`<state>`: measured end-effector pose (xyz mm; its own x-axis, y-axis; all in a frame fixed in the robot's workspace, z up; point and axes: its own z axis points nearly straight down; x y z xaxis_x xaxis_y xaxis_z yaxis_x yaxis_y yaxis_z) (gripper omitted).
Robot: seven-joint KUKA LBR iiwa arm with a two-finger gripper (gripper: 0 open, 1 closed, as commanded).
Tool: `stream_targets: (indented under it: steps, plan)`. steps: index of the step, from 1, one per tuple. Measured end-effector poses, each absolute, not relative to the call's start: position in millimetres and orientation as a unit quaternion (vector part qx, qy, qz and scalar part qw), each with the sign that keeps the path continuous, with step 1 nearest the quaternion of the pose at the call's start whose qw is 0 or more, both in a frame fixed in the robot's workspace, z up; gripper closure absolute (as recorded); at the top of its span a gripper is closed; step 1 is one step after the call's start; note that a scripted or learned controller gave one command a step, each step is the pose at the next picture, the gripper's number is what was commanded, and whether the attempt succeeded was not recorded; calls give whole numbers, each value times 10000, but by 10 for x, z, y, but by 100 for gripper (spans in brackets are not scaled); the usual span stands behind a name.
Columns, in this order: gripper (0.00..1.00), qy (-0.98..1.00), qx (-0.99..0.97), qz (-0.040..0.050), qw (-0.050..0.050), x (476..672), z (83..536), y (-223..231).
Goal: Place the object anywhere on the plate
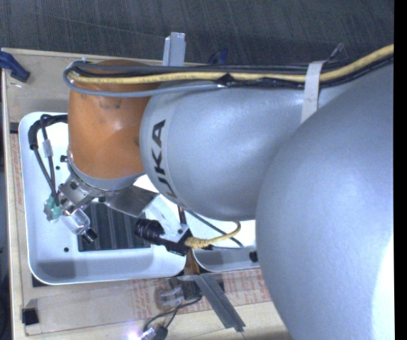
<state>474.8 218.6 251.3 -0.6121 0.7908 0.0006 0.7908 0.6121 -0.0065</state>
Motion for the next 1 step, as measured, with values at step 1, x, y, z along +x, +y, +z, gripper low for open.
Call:
stream_targets:
  steps: [1]
  plan:
    - [100, -9019, -4319, -6, 0, 4771, 4240, 1783]
